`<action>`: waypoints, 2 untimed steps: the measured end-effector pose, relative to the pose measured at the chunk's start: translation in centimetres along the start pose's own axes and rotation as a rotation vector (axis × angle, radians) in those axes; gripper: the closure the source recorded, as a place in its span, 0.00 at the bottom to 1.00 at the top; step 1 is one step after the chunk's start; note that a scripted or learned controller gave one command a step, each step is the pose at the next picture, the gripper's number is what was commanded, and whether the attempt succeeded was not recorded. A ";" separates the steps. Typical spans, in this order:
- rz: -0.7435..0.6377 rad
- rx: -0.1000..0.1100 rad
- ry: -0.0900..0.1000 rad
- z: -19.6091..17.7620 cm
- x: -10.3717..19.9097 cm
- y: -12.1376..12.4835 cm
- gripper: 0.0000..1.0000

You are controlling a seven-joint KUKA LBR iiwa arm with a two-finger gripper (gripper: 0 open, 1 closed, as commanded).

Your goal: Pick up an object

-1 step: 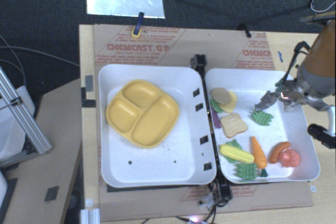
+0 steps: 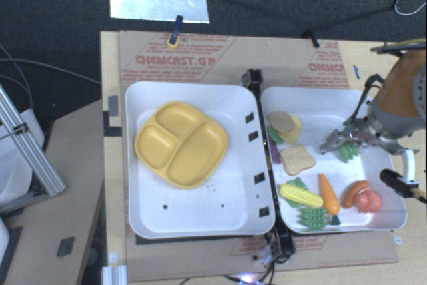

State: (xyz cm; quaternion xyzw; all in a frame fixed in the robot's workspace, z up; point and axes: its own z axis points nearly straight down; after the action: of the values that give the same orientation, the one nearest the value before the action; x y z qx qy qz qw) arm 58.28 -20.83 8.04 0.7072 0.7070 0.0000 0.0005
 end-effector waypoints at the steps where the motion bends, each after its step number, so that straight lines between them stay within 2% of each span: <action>1: -0.002 -0.004 -0.001 -1.5 0.2 0.1 1.00; 2: -0.005 -0.005 0.000 -6.1 1.3 0.9 1.00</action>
State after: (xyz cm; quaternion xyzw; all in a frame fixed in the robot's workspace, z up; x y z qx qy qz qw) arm 59.15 -19.52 14.18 0.7053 0.7089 0.0016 0.0024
